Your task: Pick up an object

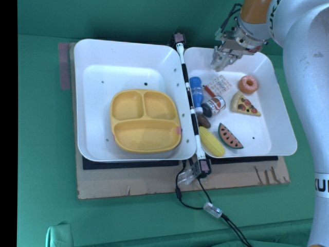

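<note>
Gripper [220,62] fingertips blur together above the right bin [277,133]

Both white bins [92,60] look like smooth, slightly glossy plastic, sitting on a rough matt brown cardboard sheet [128,181] over green matt cloth on the table [103,14]. Yellow divided plate [145,121] is smooth satin plastic; donut [248,84], pizza slice [245,104], watermelon slice [229,136] and corn [211,141] look like matt plastic or rubber toys, small can [214,105] shiny. Arm [308,50] is smooth semi-gloss grey casing with a glossy orange band [259,1]; hand [221,60] looks like dull bare metal.
</note>
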You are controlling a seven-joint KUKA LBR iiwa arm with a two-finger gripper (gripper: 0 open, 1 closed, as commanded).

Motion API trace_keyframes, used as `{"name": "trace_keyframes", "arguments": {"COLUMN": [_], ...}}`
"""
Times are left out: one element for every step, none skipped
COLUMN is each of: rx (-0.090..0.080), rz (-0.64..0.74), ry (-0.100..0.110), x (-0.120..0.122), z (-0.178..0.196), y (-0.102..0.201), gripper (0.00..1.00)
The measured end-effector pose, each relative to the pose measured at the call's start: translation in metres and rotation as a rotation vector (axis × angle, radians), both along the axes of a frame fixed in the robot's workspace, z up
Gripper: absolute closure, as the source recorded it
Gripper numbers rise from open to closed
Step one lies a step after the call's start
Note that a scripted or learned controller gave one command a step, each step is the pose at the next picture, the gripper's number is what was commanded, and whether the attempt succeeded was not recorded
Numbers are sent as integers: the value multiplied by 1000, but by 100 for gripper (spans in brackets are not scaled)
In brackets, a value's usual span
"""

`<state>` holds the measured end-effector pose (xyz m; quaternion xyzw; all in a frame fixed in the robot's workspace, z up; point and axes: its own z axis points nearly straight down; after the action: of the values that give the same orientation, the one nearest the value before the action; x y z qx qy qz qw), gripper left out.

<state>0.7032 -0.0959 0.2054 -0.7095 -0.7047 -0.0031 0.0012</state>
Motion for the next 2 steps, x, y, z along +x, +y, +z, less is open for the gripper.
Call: {"name": "trace_keyframes", "arguments": {"rx": [-4,-7], "rz": [-1,5], "ry": [0,4], "x": [0,-1], "z": [0,-13], "y": [-2,-1], "gripper": [0,0]}}
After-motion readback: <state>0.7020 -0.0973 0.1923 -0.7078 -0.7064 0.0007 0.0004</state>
